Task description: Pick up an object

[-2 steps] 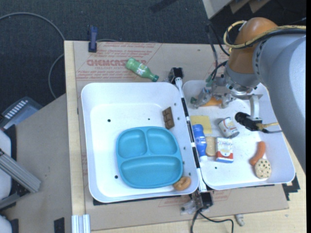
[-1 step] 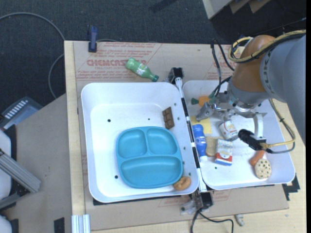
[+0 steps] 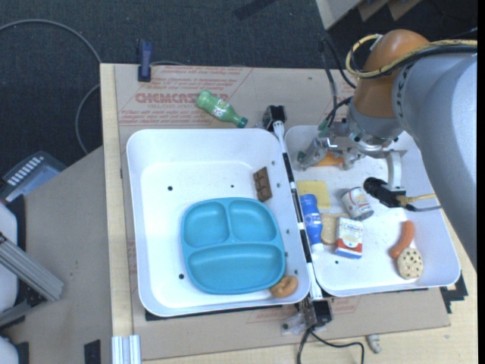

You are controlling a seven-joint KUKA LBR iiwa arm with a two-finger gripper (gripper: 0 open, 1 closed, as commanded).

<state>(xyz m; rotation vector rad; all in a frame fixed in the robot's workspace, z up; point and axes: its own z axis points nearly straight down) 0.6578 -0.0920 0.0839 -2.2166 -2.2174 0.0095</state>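
My gripper [image 3: 327, 149] hangs over the far left corner of the right bin [image 3: 436, 275]. Just beneath it lies a small orange item [image 3: 331, 158], partly hidden by the gripper, and I cannot tell whether they touch. Nearer in that bin lie a yellow slab [image 3: 316, 192], a blue tube [image 3: 309, 217] along the left wall, a small silver can [image 3: 356, 202], a white and red carton [image 3: 349, 238], an orange sausage [image 3: 404, 239] and a speckled cookie [image 3: 410, 262].
The left bin [image 3: 151, 173] holds a blue divided plate [image 3: 231, 245], a brown chocolate piece [image 3: 262, 184] and a small brown pastry [image 3: 285, 285]. A green bottle [image 3: 220, 108] lies on the cardboard behind the bins. The arm [image 3: 424, 74] fills the upper right.
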